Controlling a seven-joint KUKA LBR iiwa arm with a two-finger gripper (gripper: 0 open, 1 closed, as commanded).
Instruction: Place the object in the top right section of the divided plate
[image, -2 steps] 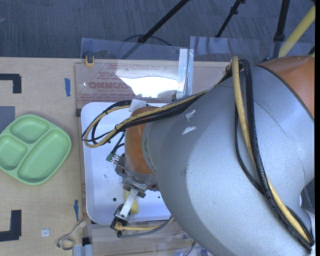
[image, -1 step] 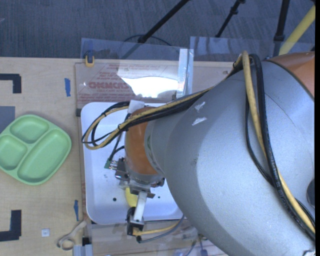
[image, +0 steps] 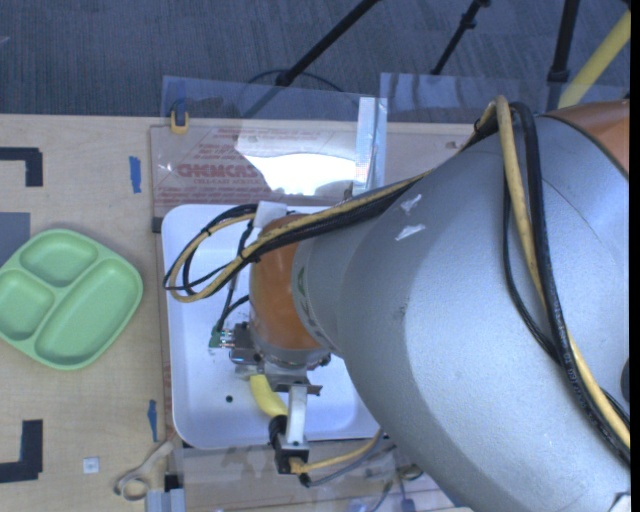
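Divided plate (image: 70, 298) has nothing in it. Gripper (image: 281, 386) is over the white bin (image: 200, 400) (open or closed: cannot tell). Pick-up unconfirmed; transfer and placement remain.

One fixed high view aslant over the bench (image: 90, 420), divided plate (image: 70, 297) left, arm (image: 470, 330) near lens.

Pale green divided plate (image: 88, 305) lies flat on the wooden desk (image: 90, 420), left of the white bin (image: 190, 330): two small sections, one long.
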